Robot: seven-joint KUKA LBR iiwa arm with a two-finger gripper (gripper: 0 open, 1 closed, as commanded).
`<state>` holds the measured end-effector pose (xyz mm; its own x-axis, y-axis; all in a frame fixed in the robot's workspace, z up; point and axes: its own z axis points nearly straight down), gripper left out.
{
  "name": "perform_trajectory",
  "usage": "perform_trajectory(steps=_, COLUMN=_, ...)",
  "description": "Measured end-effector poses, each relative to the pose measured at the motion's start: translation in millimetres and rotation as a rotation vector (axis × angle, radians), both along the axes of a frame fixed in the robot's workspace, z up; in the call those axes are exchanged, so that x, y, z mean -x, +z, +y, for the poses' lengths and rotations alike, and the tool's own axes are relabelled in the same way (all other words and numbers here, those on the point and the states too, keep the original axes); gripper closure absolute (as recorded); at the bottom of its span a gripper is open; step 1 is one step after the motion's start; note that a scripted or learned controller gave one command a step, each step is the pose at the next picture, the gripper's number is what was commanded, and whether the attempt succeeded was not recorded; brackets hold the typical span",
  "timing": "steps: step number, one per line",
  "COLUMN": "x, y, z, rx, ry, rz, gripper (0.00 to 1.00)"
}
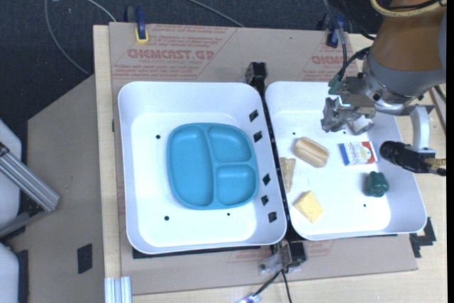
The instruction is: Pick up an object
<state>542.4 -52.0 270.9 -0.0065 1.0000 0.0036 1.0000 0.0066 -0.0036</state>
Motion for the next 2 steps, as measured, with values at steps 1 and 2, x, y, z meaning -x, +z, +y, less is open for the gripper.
perform_trajectory(steps=1, x=0, y=1, z=53, rx=0.000, ry=0.000, rz=-0.002, gripper=1.00)
perform_trajectory(steps=2, x=7, y=-19, z=110, rx=0.001, ry=0.000, rz=0.001, gripper=1.00)
